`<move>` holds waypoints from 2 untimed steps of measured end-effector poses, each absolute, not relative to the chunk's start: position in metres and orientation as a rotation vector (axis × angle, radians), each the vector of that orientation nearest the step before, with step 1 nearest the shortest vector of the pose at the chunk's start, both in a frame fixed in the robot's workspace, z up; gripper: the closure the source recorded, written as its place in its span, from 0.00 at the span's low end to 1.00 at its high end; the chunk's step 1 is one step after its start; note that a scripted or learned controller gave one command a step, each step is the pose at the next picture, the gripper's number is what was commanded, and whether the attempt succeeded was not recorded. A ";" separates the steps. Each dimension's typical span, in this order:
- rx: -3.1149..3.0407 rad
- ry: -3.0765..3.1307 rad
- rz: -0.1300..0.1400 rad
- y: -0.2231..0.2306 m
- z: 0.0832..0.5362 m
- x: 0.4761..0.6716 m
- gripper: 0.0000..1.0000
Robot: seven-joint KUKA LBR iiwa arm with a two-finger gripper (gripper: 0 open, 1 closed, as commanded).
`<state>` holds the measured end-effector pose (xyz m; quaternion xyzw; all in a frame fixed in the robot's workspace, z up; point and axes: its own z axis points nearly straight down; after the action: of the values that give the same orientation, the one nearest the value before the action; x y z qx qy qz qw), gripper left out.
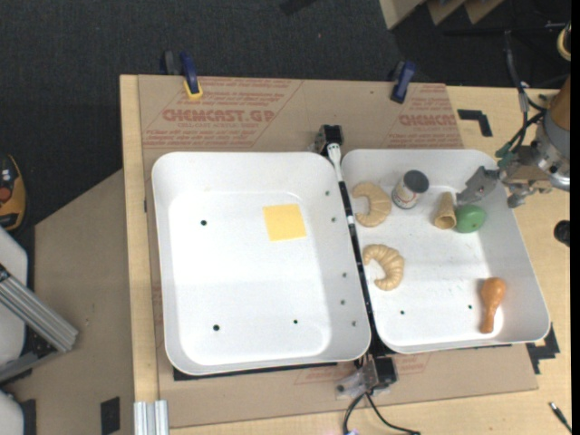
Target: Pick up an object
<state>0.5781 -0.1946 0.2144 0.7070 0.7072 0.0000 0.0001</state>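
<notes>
My gripper (497,191) hangs over the far right part of the right bin (426,333), fingers spread open with nothing between them. Its left finger (475,187) is just above a green round object (470,218), which sits beside a tan cone (444,210). Also in that bin are a small grey can (412,188), two croissants (372,203) (386,265) and a brown drumstick (490,301). A yellow square slice (285,222) lies in the left bin (181,270).
The two bins meet along a black hinge strip (352,243). They rest on a brown board (272,111) held by blue clamps (189,72) (401,80). Cables run at the right edge near the arm (555,143).
</notes>
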 end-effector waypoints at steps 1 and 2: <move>2.228 2.229 0.010 -0.220 0.080 0.588 0.00; 2.214 2.231 -0.002 -0.175 0.085 0.636 0.00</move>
<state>0.6357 -0.1754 0.0850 0.7043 0.7099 -0.0005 -0.0006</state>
